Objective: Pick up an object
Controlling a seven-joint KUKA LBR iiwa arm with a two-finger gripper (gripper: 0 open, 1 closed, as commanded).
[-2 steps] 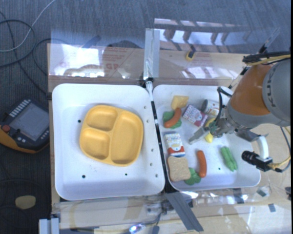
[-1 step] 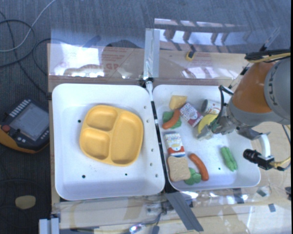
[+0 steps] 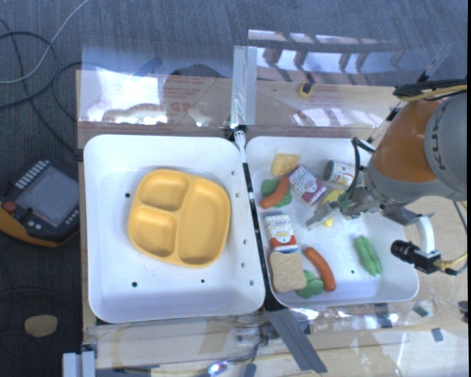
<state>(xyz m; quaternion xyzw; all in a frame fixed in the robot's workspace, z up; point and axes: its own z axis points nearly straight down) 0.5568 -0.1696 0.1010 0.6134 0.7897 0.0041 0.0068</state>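
The right bin (image 3: pixel 392 289) holds several toy foods. Among them are a yellow cheese wedge (image 3: pixel 284 163), an orange carrot (image 3: pixel 273 196), a red-and-white packet (image 3: pixel 304 183), a white carton (image 3: pixel 279 230), a bread slice (image 3: pixel 286 271), a red sausage (image 3: pixel 319 265) and a green pod (image 3: pixel 367 255). My gripper (image 3: pixel 330 209) is down in the middle of this bin, reaching in from the right. Its tip is just above a small yellow piece (image 3: pixel 320 221) and right of the packet. Nothing shows as lifted.
The left bin (image 3: pixel 110 289) carries a yellow divided plate (image 3: pixel 179 216). A grey can (image 3: pixel 329 169) lies near the right bin's back wall. The arm's orange band (image 3: pixel 404 144) and a black fitting (image 3: pixel 408 251) hang over the bin's right side. A pendant (image 3: pixel 43 203) lies on the floor at the left.
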